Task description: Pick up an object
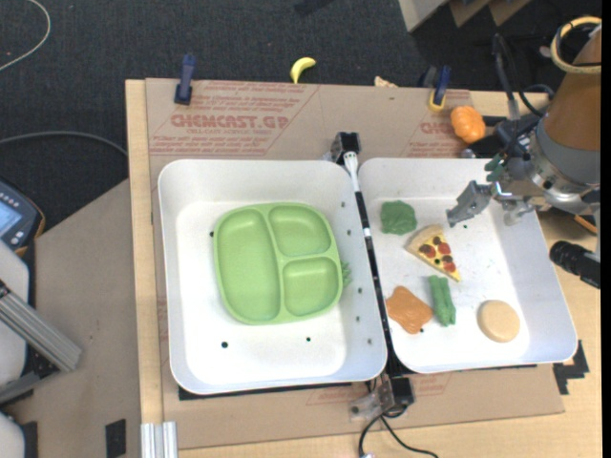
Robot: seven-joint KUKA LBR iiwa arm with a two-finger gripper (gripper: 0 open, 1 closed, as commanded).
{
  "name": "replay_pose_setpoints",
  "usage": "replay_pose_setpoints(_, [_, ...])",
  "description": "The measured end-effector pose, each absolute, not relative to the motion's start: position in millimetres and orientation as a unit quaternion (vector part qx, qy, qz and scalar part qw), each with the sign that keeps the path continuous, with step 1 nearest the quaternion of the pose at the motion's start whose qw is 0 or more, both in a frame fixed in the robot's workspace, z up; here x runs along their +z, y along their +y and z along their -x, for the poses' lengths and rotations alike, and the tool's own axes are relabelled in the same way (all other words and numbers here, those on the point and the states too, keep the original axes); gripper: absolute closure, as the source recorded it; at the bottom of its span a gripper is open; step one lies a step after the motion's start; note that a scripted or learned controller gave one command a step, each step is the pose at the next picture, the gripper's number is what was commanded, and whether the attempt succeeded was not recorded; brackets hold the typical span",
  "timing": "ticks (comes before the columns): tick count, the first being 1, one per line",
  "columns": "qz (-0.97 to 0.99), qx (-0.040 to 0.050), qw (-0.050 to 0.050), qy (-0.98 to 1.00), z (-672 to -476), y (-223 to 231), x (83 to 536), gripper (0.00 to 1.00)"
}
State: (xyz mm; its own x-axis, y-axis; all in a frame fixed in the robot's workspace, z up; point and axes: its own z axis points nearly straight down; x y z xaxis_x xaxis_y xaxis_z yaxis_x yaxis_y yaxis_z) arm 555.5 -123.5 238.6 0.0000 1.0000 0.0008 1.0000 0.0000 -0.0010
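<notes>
One pizza slice (pixel 434 251) (toy) points toward upper left.

The arm (pixel 573 122) reached in at the upper right of the frame. Its gripper (pixel 487 201) seemed open, holding nothing.

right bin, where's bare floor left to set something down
Right bin: bare along its near edge and behind the round cookie on the arm's side. Crowded by the divider: green lump, pizza slice, green stick, orange piece.
</notes>
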Motion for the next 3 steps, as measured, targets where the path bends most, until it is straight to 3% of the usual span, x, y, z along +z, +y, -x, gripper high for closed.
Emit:
replay_pose_setpoints(1, [0.708,0.0013,0.002,-0.707,-563.7,-144,79,0.00])
replay_pose_setpoints(2, [0.708,0.0011,0.003,-0.707,-519.4,-134,84,0.00])
replay_pose_setpoints(3, [0.708,-0.0002,0.000,-0.706,-521.7,-135,95,1.00])
